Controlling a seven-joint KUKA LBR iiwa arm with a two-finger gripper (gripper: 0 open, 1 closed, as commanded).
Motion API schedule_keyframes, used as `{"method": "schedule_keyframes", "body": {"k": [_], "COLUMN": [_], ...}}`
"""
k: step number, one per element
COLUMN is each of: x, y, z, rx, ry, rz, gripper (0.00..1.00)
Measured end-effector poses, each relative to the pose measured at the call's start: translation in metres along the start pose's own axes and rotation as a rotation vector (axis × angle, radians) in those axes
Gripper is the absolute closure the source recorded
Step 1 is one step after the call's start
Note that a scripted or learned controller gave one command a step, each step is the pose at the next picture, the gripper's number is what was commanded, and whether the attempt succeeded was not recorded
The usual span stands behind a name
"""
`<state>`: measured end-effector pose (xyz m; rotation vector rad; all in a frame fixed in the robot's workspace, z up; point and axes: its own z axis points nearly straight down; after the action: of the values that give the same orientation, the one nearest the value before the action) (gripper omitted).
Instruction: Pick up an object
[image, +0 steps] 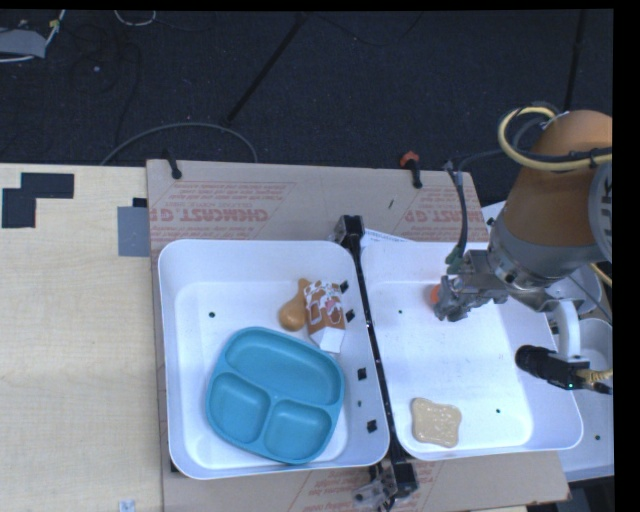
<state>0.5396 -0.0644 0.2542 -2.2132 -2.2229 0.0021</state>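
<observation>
Camera view: grey two-finger gripper (452, 300) sits low over a small orange-red object (435, 295) in the right white bin (560, 425), probably going for it; can't tell its jaws' state.

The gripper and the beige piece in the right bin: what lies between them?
Bare white floor of the right bin lies between the gripper and the beige piece, seen from the camera view.

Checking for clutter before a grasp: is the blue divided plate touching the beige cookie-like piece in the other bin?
Apart. The camera view shows the blue plate in the left bin and the beige piece in the right bin, with the bin walls between them.
</observation>
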Motion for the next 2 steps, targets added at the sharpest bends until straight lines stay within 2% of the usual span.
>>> {"method": "schedule_keyframes", "body": {"k": [2], "x": [0.087], "y": [-0.018], "z": [0.021], "rx": [0.002], "ry": [-0.001], "rz": [0.001], "gripper": [1.0]}}
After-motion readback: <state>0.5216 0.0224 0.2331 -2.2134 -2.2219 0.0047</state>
